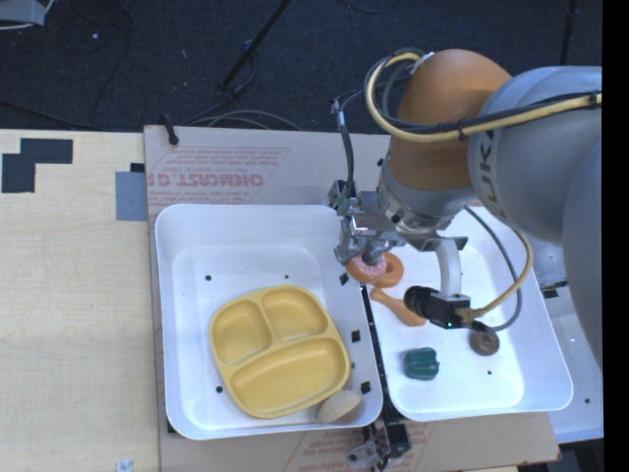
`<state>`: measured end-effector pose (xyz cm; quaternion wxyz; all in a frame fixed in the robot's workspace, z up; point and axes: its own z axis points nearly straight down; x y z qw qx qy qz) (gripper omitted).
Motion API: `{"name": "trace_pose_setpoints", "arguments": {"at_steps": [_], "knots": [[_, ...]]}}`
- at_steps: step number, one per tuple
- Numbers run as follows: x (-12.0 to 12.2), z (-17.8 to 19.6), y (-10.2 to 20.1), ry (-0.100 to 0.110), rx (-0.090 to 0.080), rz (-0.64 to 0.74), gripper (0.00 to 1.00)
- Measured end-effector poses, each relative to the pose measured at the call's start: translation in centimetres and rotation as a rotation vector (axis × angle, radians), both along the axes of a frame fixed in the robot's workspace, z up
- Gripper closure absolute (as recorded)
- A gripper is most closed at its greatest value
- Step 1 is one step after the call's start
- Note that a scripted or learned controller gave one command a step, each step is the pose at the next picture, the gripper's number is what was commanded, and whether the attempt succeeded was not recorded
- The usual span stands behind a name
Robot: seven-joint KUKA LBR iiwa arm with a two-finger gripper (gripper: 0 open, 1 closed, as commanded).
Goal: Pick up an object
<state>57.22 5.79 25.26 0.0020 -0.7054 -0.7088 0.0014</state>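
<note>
The orange ring-shaped piece [387, 272], one of its kind, lies at the upper left of the right bin [511, 396], close to the wall that the two bins share, with a stubby orange tail running down and to the right from it. One small pink bit [372, 261] sits on the ring's upper left edge; whether it belongs to the ring cannot be told. The gripper [365, 255] hangs directly over that spot, low and touching or nearly touching the pink bit, and whether it is clenched or released cannot be told from this angle. The same bin holds two more things, well apart from the ring: one green lump [421, 363] near the middle and one small brown round thing [483, 341] to its upper right. The left bin [163, 303] holds two things: one yellow plate [280, 350] with three compartments, and one pale beige lump [341, 406] just beside the plate's lower right corner. Both bins rest on one sheet of cardboard [226, 170] on the pale bench [69, 323].
</note>
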Motion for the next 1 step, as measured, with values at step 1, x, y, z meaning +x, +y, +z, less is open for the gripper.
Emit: {"name": "trace_pose_setpoints", "arguments": {"at_steps": [1], "knots": [[-0.6, -0.13, 4.9, 0.0, 0.0, 0.0, 1.0]]}}
